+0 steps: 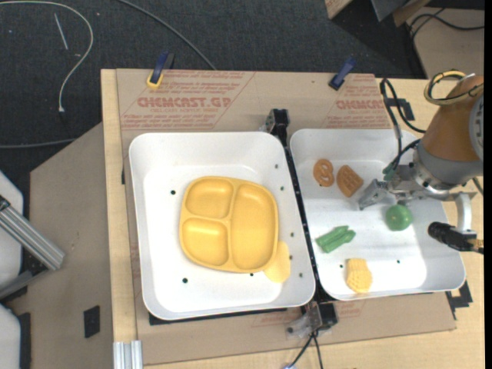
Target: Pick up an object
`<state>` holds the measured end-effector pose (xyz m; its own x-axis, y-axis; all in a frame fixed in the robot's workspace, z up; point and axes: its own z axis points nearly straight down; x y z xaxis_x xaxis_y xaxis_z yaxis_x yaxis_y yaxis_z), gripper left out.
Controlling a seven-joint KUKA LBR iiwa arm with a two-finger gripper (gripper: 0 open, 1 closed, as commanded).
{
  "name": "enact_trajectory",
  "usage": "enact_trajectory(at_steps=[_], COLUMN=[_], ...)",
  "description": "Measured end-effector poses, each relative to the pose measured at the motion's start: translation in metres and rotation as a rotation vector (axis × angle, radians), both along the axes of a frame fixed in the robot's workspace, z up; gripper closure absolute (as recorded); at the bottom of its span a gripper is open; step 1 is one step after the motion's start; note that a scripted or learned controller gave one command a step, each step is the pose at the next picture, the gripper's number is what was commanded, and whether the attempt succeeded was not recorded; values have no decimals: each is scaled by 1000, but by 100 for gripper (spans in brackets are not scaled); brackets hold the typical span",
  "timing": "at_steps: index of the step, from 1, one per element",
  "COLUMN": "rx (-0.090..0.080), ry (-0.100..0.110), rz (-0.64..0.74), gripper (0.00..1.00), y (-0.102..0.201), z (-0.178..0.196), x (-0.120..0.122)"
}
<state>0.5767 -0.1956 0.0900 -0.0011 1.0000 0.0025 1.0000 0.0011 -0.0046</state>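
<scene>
Tabletop (115, 206): brown board that carries two shallow white bins side by side.
Left bin (154, 160): it holds a big yellow divided plate (229, 223) with three sections, and a small pale yellow piece (278, 266) touching the plate's lower right edge.
Right bin (430, 271): it holds five small toy foods, and the arm (455, 133) reaches in over its upper right part.
Step in hand: the approach, it seems; the claw (392, 194) hangs low just above the green round object (398, 218), and nothing is seen between its fingers.
Claw state: the grey fingers look spread apart, one pointing left toward the waffle piece (350, 180).
Next move: probably to lower straight over the green object and close; it is round, so it may roll away if the fingers meet it off centre.
Green round object: small, smooth, like an apple or a lime, in the right half of the right bin.
Other pieces: a brown pretzel (324, 172) just beside the waffle piece, a green pod-like piece (335, 238) near the middle, a yellow corn-like piece (357, 275) near the front wall.
</scene>
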Motion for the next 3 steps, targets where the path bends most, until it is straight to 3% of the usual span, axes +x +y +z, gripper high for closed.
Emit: enact_trajectory(at_steps=[1, 3], rx=[-1, -4], ry=[-6, -11], rz=[0, 2], gripper=[100, 100], y=[0, 7], z=[15, 136], x=[1, 2])
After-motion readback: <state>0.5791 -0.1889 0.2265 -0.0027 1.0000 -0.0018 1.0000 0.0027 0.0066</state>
